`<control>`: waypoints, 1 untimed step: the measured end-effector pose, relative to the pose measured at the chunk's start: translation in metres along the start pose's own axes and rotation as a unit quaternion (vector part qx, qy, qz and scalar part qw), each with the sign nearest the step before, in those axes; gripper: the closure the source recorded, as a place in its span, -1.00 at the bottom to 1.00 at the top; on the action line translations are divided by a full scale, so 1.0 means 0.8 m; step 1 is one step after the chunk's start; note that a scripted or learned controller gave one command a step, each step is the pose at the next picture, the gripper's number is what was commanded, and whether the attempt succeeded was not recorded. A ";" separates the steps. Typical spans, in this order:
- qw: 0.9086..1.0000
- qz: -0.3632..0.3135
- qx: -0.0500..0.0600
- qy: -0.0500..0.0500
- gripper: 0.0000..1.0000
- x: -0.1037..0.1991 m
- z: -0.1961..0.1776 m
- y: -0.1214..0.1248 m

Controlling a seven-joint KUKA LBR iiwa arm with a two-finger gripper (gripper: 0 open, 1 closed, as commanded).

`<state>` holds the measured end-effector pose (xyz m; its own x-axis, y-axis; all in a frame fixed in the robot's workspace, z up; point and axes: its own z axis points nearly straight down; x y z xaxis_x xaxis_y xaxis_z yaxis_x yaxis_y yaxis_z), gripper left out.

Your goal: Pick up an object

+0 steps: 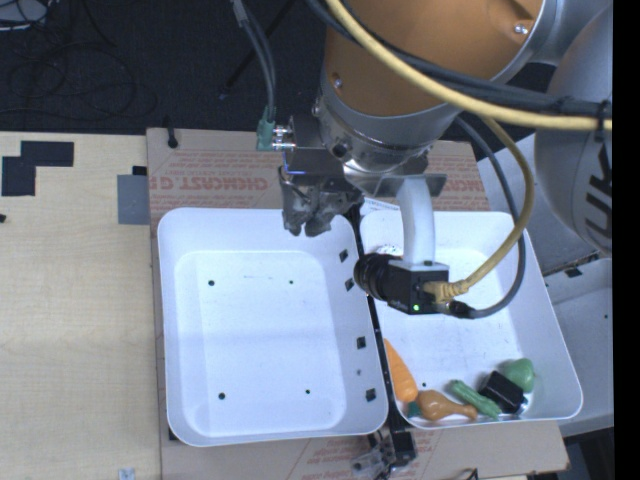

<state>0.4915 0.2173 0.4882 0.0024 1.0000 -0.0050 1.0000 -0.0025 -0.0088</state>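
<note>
Gripper (312, 213) over bins' back edge, jaw state unclear. Toys cluster in right bin (540, 298) front corner; target carrot (401, 371), descend centred.

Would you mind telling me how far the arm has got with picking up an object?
Nothing looks picked yet: the orange carrot, green pieces and black block lie in the right bin's near corner. In hand: the tool hangs over the far rim between the bins. Left: reaching the toys, grasping one, lifting.
</note>
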 end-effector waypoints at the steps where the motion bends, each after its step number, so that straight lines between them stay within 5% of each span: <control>1: 1.000 0.004 -0.002 0.001 1.00 -0.123 0.020 -0.019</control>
<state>0.4755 0.1186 0.4726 0.0096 0.9999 -0.0039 0.9999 -0.0096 -0.0055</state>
